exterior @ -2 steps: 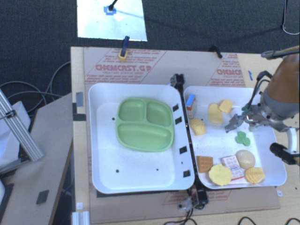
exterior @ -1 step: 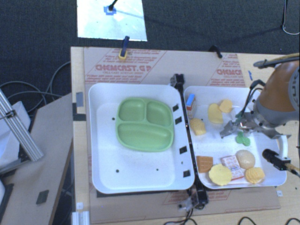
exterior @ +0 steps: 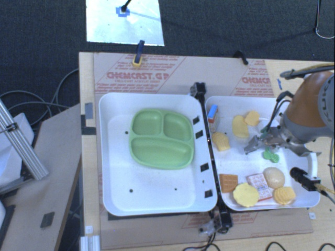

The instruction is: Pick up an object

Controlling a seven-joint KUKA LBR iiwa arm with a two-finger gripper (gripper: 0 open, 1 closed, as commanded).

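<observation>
The right bin (exterior: 293, 205) holds several toy foods. My gripper (exterior: 252, 145) hangs low over its middle, reaching in from the right under the orange-banded wrist (exterior: 313, 104). A small green piece (exterior: 270, 154) lies just right of the gripper tip, partly under the wrist. A pale yellow chip (exterior: 240, 126) and a yellow lump (exterior: 252, 118) lie just above the gripper. A corn-like yellow piece (exterior: 220, 141) sits to its left. Nothing shows held at the tip.
The left bin (exterior: 112, 192) holds a green divided plate (exterior: 160, 138). Along the right bin's front lie an orange cracker (exterior: 228, 182), a yellow disc (exterior: 245, 194), a pink wafer (exterior: 259, 184), a beige bun (exterior: 273, 177) and a waffle (exterior: 285, 194). A small carton (exterior: 212, 112) stands at the back left.
</observation>
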